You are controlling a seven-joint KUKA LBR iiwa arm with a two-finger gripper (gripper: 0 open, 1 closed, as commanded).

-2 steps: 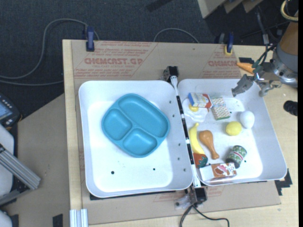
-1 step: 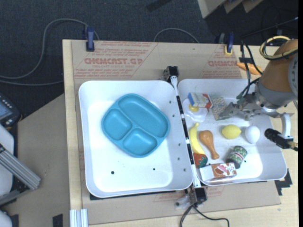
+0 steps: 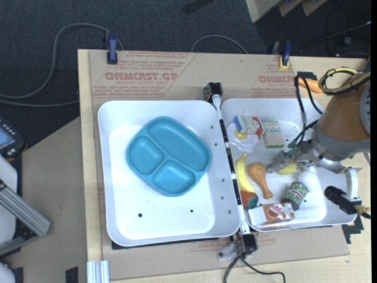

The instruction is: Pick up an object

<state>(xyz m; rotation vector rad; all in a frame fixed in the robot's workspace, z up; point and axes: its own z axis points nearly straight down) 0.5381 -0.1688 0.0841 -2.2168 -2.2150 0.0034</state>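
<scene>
Starting at the left, we see the blue tray (image 3: 168, 155) alone in its bin. In the right bin (image 3: 306, 219), the orange drumstick (image 3: 260, 177) lies just left of our pincer (image 3: 284, 163), its long axis slanting down-right. Whether the pincer grips anything, we cannot tell.

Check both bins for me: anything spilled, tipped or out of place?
Nothing stands out. The blue plate lies flat in the left bin. The right bin holds the banana, the small can on its side and other items, all inside the rim. The pincer is above them.
</scene>
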